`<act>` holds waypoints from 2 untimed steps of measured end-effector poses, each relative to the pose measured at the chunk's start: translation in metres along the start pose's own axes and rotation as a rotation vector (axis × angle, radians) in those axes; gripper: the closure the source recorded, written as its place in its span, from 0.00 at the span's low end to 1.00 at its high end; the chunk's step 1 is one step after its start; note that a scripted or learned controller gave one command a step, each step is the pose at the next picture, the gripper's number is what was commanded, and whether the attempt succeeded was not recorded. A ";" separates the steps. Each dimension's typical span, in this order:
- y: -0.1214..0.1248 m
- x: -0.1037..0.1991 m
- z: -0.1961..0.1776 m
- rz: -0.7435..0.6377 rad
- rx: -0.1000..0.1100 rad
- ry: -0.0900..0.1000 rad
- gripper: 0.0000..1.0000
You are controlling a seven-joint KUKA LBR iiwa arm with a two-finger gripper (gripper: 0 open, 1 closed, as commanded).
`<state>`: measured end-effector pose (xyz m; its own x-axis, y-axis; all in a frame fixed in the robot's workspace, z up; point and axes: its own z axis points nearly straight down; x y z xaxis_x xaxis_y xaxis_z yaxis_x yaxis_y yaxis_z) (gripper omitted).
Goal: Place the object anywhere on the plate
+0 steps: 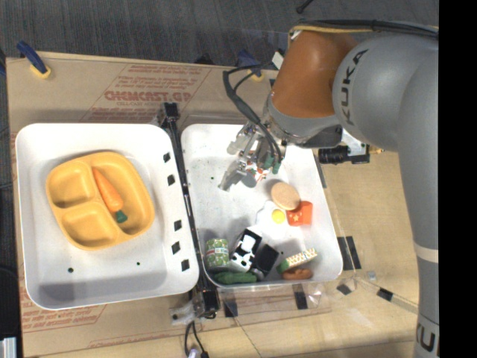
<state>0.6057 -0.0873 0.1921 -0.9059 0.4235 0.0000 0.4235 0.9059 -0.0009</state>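
My arm reaches in from the right and my fingers [240, 168] hang over the upper part of the right bin [200, 200], slightly parted, with nothing between them.

The carrot [110, 191] is a slim orange toy, tapered, with a small green tuft at its lower end. It lies slantwise on the yellow plate [65, 192] in the left bin [37, 274], resting along the ridge between the plate's compartments, tuft toward the lower right.

One plate, one carrot, two white bins side by side on the counter [134, 88].

In the right bin I count a small heap at the lower end: one round tan cookie-like disc [285, 195], one red box [300, 213] just beside it, one white fried egg with a yellow yolk [273, 216] touching both, one black-and-white cow-patterned block [246, 250], one black block [266, 259] against it, one green can [217, 250], one dark green vegetable [235, 277] along the bottom wall, one orange-brown sausage-like piece [297, 273], and one pale, patterned piece [301, 259] above it that I cannot identify.
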 end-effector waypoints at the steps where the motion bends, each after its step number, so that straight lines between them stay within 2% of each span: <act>1: 0.000 0.000 0.000 0.000 0.000 0.000 0.00; 2: -0.021 0.012 0.042 -0.480 0.000 0.001 0.00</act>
<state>0.5856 -0.1011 0.1504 -0.9991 -0.0429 0.0010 -0.0429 0.9991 -0.0004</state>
